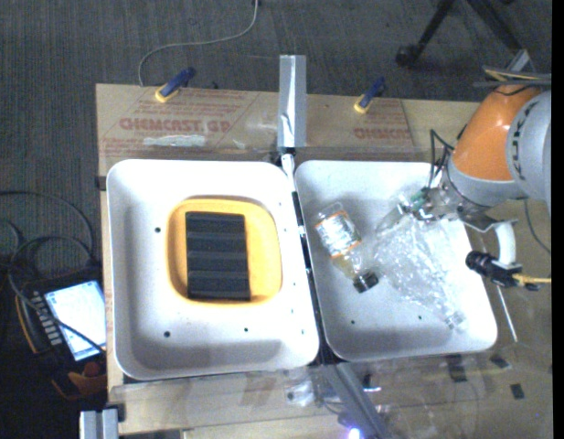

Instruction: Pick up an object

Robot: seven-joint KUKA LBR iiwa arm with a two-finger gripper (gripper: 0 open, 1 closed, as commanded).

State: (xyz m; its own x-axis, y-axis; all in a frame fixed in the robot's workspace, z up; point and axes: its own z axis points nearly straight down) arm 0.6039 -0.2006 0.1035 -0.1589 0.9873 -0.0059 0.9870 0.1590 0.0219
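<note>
Camera view: the bench [126, 122] carried two white bins side by side. The left bin [135, 318] held a yellow tray [178, 254] with a dark ribbed block [218, 256] inside it, roughly central. The right bin [341, 332] held a small clear bottle [344, 242] with a dark cap, lying on its side toward the bin's left half, and a crumpled clear plastic bag [411, 262] just beside it, spreading toward the bin's near right corner. The arm [501, 149], grey with an orange band, reached in from the right over the right bin's far right edge. The gripper [426, 201] sat at the upper end of the plastic bag, apparently touching it; cannot tell how the jaws stood, since clutter and glare hid them. Two blue-and-yellow clamps [175, 83] sat on the far edge of the bench.
</note>
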